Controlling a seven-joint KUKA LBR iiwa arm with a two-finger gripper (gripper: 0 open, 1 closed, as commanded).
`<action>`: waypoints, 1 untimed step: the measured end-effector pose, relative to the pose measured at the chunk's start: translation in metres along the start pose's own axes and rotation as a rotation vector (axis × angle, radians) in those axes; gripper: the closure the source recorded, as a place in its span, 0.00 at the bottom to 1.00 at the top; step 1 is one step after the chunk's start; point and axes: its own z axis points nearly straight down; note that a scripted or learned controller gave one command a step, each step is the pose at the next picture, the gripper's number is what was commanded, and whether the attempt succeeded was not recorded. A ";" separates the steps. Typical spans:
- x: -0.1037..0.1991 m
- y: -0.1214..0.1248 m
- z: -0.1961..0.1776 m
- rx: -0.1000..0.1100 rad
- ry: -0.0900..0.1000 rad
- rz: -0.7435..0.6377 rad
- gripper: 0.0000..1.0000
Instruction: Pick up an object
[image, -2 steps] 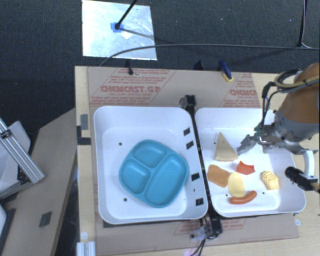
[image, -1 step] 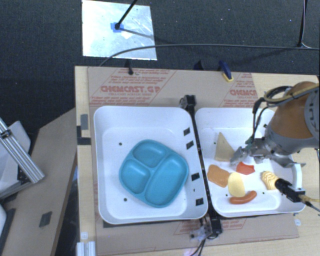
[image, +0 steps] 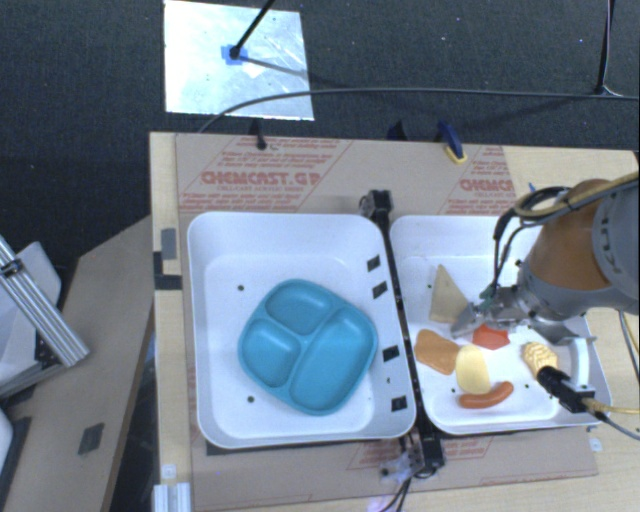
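Observation:
The right bin (image: 430, 235) holds several toy foods. A tan wedge (image: 447, 293) lies near its left wall. Below that are an orange slice (image: 436, 350), a pale yellow piece (image: 473, 370) and a reddish sausage (image: 485, 397). A red piece (image: 491, 337) and a small yellow corn-like piece (image: 540, 355) lie further right. My gripper (image: 476, 318) hangs low in this bin, just right of the tan wedge and at the upper left edge of the red piece. The arm's wrist hides what lies behind it.
The left bin (image: 230, 250) holds a blue divided plate (image: 307, 345). A black divider strip (image: 392, 300) runs between the bins. The grey and orange arm (image: 580, 250) covers the right bin's right side. Cardboard lies under both bins.

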 end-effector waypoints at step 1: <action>0.000 0.001 -0.013 -0.004 -0.001 -0.001 1.00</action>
